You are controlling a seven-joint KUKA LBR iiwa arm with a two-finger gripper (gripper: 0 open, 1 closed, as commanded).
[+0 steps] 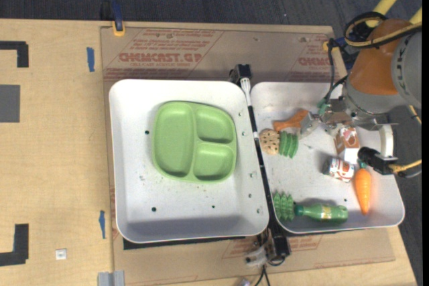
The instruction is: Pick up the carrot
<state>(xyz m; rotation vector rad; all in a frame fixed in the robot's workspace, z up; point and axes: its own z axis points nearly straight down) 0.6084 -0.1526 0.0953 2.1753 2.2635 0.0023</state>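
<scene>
Surveying, largest first:
Table: cardboard-topped, carrying two shallow white bins side by side.
Left bin: holds a green divided plate; nothing here concerns me.
Right bin: crowded with small toys, my arm reaching in over its far right corner.
Jaws: low over the upper middle of the right bin; I cannot tell how they stand.
Green bottle: lying along the near wall, just left of the carrot's tip.
Carrot: lying flat near the right wall of the right bin, dark green top toward the far side, point toward the near side, a small red-and-white toy just beside its top.
Handling, my guess: light, stiff, smooth plastic, tapered, so it may slip toward the point.
Hold: across the thick upper body, below the leaves.
Room: tight on the wall side, more open floor on its left.
</scene>
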